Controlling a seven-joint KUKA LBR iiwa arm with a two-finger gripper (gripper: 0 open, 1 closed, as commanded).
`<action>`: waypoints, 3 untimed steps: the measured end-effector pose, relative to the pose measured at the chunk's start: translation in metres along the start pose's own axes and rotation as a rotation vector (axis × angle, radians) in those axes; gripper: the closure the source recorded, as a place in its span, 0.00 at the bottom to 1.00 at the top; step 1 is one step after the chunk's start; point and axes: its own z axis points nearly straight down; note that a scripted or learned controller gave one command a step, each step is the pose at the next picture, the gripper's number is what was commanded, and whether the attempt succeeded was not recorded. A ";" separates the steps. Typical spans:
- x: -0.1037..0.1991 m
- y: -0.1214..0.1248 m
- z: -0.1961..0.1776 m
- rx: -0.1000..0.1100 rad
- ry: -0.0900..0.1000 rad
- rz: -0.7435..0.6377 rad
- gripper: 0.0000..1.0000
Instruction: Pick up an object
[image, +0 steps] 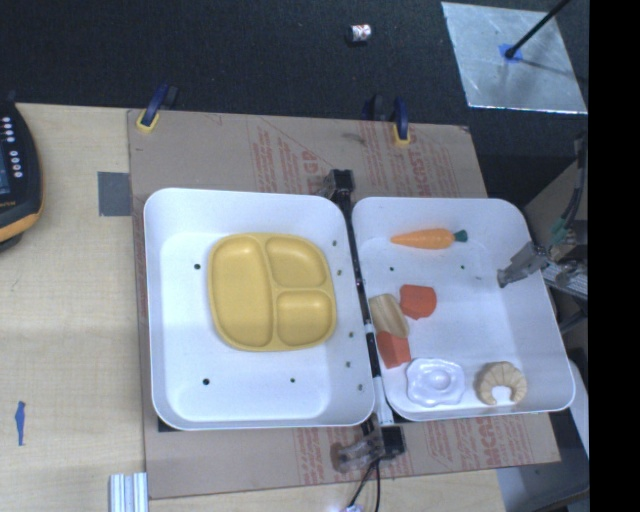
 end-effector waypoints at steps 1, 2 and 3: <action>0.049 0.031 0.108 0.008 0.004 -0.006 0.00; 0.104 0.076 0.147 -0.001 0.001 -0.008 0.00; 0.078 0.032 0.168 0.006 0.000 0.002 0.00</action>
